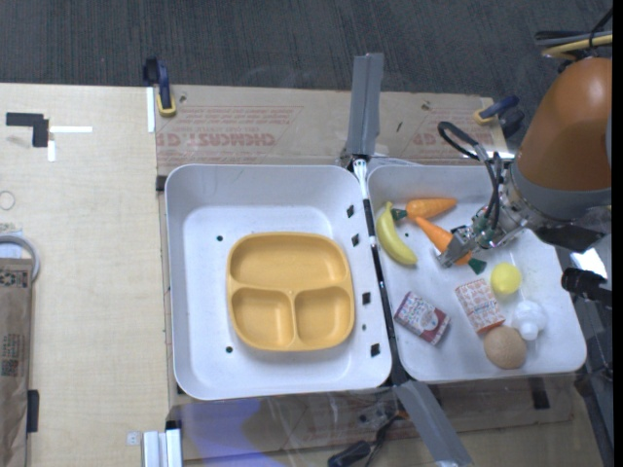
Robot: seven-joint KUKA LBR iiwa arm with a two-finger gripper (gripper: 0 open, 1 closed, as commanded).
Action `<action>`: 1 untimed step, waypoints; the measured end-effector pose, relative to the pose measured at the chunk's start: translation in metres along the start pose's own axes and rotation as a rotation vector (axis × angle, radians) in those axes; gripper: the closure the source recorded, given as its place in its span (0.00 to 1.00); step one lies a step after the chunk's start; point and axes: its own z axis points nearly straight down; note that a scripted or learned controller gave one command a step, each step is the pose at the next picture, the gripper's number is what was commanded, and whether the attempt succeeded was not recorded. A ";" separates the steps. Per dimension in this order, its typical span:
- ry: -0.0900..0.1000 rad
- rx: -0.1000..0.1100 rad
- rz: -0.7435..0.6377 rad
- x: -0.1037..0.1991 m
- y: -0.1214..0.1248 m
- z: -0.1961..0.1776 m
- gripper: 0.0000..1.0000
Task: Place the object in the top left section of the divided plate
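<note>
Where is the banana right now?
The banana lies in the right bin, against its left wall, just left of the two carrots.

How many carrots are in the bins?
2, both in the right bin. One carrot lies near the top, beside the banana. The other lies just below it, its lower end by the claw.

I count two white bins: the left bin and the right bin. In the left one lies one yellow divided plate with three sections. The right one carries one banana, two carrots, two small red-and-white packets, one yellow ball, one white crumpled piece and one brown, egg-like object.
</note>
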 end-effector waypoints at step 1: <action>-0.001 0.000 0.115 -0.017 0.038 -0.121 1.00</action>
